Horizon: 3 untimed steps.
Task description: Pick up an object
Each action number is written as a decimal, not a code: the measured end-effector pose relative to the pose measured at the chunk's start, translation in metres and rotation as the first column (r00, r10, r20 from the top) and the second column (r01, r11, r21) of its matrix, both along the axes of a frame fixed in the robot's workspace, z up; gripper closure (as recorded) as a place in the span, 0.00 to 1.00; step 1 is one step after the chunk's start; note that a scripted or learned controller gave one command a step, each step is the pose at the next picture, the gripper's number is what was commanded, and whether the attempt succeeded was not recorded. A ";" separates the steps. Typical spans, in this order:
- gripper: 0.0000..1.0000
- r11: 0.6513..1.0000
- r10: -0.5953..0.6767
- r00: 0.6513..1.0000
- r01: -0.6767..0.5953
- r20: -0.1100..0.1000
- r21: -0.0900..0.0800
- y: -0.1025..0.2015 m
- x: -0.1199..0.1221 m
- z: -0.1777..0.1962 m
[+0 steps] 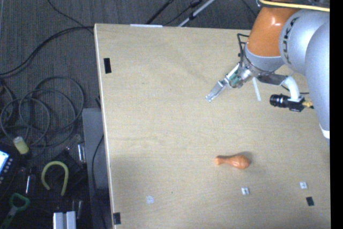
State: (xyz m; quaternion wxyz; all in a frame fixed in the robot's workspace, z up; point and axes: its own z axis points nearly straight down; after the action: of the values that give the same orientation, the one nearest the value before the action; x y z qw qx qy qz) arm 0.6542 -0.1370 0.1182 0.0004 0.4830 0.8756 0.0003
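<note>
The claw (214, 95) hangs over the upper middle of the counter (161, 115), slanting down and to the left from the orange-banded wrist. It looks like a single thin sliver from this angle, so I cannot tell whether it is spread or pressed together. Nothing can be seen pinched in it.

The one thing to pick is the orange piece (233, 161), which lies flat on the bare counter well apart from the claw, nearer the camera and a little toward the arm's side. It has a rounder bulb on the right and a thinner neck pointing left, something like a small gourd or drumstick.

The step in hand, as I judge it, is the approach. To do it well, the claw should travel over the piece while still high, then turn so its closing line crosses the long axis, not runs along it. The bulb or the waist just left of it seems the safest place to pinch; the tapered neck would likely squirt out. The piece looks smooth and rounded, so it may roll if struck off-centre. Come straight down, low enough to get around the sides, and close before lifting.

The small marks (245, 190) nearby are flat and should not interfere.
</note>
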 end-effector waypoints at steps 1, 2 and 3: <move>0.00 0.997 0.080 0.997 -0.080 -0.001 -0.003 0.005 0.014 -0.035; 1.00 0.997 0.078 0.997 -0.078 0.002 -0.002 0.006 0.014 -0.025; 1.00 1.000 0.002 1.000 -0.002 0.001 0.000 0.075 0.015 0.066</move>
State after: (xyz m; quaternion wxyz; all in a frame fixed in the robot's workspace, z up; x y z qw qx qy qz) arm 0.6689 -0.0620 0.1842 0.0007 0.4822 0.8760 0.0007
